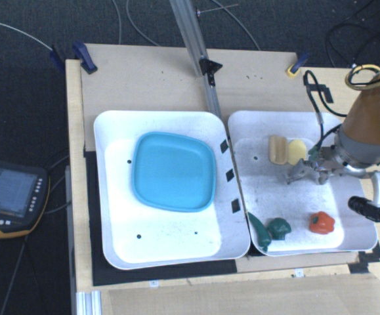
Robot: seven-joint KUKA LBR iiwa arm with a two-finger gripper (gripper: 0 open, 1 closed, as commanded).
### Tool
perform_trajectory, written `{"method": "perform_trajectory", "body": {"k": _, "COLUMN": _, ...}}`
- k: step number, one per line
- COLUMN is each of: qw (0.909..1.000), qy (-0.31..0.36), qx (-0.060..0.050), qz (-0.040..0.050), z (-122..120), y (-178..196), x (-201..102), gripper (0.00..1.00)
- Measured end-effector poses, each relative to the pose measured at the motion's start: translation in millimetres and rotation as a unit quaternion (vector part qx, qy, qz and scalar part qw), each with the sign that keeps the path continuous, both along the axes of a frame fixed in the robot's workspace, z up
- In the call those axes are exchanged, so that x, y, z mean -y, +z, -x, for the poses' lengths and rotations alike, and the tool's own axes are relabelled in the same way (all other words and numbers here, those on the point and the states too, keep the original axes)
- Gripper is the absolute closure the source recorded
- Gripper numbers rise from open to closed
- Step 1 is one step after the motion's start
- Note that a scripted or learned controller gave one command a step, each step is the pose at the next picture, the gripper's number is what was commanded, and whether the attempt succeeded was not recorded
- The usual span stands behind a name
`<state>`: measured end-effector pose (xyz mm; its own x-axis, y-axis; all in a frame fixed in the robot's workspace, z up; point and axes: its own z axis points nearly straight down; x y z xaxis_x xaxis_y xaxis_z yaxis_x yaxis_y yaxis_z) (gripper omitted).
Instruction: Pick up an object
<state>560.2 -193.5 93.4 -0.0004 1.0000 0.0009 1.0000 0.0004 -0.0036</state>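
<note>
Grey end effector [303, 171] low in right bin [255, 195], beside yellow object [296, 151], finger state unclear

Bright, even overhead light — the white bins [170, 126] glare and wash out their rims. Shadows are soft and short. The picture is mildly soft and grainy; the dark carpet [25, 18] stays dim.

Dark carpet floor [25, 5] with looping cables [121, 8], pale wooden bench [144, 77], handheld control pendant [9, 199] at left.
</note>
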Motion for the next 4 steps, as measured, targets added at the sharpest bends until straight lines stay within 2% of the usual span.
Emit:
{"method": "perform_trajectory", "body": {"k": 1, "qw": 1.0, "qy": 0.0, "qx": 0.003, "qz": 0.0006, "z": -1.6, "y": 13.1, "x": 0.4, "gripper": 1.0}}
{"method": "perform_trajectory", "body": {"k": 2, "qw": 1.0, "qy": 0.0, "qx": 0.004, "qz": 0.001, "z": -7.3, "y": 74.7, "x": -2.3, "gripper": 1.0}}
{"method": "perform_trajectory", "body": {"k": 4, "qw": 1.0, "qy": 0.0, "qx": 0.004, "qz": 0.0011, "z": -4.8, "y": 169.4, "x": 3.4, "gripper": 1.0}}
